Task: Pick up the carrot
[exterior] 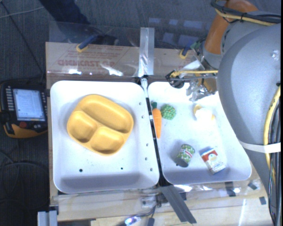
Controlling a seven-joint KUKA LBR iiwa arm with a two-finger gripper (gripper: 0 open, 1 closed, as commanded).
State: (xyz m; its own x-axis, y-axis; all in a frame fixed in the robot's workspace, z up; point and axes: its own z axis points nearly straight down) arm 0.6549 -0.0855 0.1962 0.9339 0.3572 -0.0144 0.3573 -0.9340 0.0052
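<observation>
The metal hand [196, 89] hangs over the far edge of the right white bin [236, 171]; whether it is open I cannot tell. The small orange carrot [156, 121] lies apart from it, along the bin's left wall, beside a green broccoli piece [168, 111].

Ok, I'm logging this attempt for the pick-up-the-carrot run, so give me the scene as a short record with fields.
target: small orange carrot with green top, lying along the left wall of the right white bin
beside target: green broccoli-like piece
other contents: green can on its side; red-and-white carton; pale yellow item
left white bin: yellow three-section plastic tray
gripper: over the right bin's far edge, apart from the carrot
carrot status: not picked up
</observation>
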